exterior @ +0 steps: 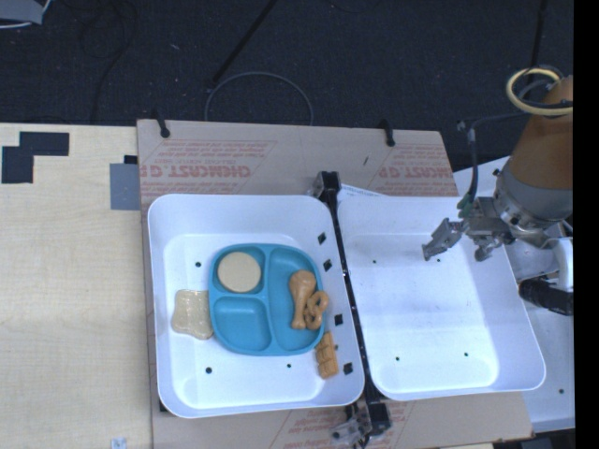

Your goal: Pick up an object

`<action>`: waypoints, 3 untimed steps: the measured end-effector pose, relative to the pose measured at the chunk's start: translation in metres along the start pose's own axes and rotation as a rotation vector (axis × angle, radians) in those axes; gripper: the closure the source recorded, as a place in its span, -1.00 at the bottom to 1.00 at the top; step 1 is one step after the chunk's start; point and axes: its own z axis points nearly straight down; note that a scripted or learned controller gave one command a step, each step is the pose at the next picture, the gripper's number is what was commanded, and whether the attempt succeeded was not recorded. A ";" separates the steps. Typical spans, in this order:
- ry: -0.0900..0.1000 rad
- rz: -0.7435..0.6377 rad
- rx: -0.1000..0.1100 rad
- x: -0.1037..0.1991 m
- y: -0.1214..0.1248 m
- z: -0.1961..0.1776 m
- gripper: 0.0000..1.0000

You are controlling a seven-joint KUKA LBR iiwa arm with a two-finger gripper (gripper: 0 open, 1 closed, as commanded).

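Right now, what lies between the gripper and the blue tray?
In the camera view: bare right bin floor, then the black divider where the bins meet, between gripper and blue tray.

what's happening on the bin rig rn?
The arm is over the right bin, its gripper hovering near that bin's upper edge with nothing visibly in it. All the objects are in the left bin: a blue tray holding a round cracker and a pretzel, plus a beige piece and a brown piece beside the tray.

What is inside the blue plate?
The blue divided plastic plate holds a round tan cookie and a brown pretzel-shaped toy. Whatever lies beneath these stays hidden.
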 end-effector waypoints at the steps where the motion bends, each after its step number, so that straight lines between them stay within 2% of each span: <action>1: -0.003 -0.002 -0.014 0.000 0.003 -0.007 -1.00; 3: -0.001 -0.001 -0.008 -0.007 0.012 0.113 -1.00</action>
